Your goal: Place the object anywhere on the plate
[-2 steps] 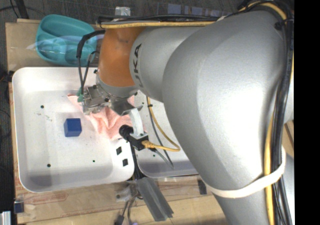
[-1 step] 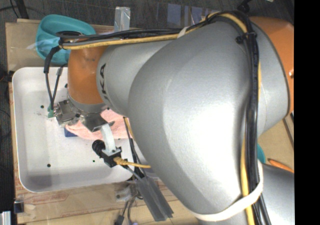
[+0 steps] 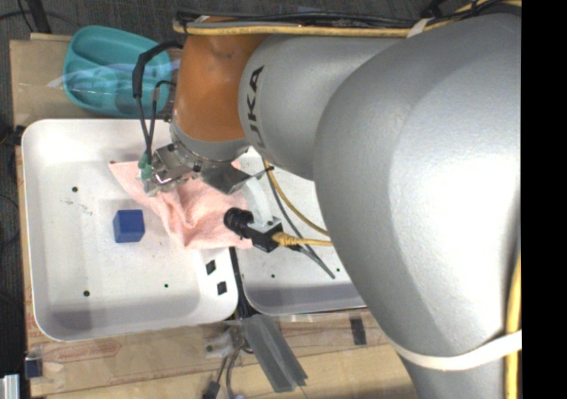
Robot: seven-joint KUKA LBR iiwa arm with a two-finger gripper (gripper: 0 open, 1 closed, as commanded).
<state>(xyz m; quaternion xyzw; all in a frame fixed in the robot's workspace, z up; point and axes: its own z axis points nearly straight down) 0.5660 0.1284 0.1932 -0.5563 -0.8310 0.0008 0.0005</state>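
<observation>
A small blue cube [image 3: 128,225] lies on the floor of the left white bin [image 3: 53,211], towards its left middle. To its right lies a pink plate-like piece [image 3: 199,211], its upper part hidden under the arm. My gripper [image 3: 159,170] hangs over the pink piece's upper left corner, about a cube's width up and right of the blue cube. The wrist body hides what is under it. Nothing shows as held.
The grey arm with its orange band [image 3: 213,87] covers the right bin [image 3: 292,300] and most of the view's right side. A black plug with yellow cable [image 3: 248,229] hangs over the bins' divider. A teal plastic object [image 3: 102,69] sits beyond the left bin's far edge.
</observation>
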